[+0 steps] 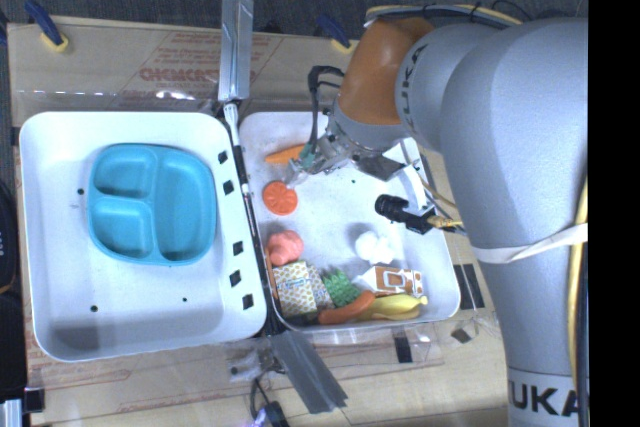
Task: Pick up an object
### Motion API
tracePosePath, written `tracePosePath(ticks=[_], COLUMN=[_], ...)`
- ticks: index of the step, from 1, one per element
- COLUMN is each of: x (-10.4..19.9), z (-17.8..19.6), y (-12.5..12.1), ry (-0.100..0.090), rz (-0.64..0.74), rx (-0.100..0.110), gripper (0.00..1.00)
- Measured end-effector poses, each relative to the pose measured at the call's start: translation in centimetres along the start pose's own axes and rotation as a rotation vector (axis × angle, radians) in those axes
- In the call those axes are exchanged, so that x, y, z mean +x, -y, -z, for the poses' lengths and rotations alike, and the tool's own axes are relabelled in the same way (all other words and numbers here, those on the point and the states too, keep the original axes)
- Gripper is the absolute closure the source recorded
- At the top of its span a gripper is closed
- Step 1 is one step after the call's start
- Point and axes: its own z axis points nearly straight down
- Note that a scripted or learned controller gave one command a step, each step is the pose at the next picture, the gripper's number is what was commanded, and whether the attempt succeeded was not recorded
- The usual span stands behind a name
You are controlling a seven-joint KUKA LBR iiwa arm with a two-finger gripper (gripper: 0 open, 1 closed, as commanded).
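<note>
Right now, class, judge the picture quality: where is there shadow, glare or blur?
Camera view: soft grey shadow in the left bin's near corner; pale glare on the arm's casing; the gripper looks blurred; the blue tray is evenly lit.

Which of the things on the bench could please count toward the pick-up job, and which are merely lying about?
Belonging to the job:
- gripper, low in the right bin
- orange carrot piece beside it
- orange slice
- pink toy
- white lump
- patterned box
- banana

Lying about:
- blue divided plate in the left bin
- blue clamps on the bench edge
</note>
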Motion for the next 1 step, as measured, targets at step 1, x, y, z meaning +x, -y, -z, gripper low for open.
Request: tracePosePath(ticks=[1], x=[5.36], z=[9.09], y=[-0.9], ry=[0.001], rz=[-0.405], rx=[-0.003], gripper=[1.0])
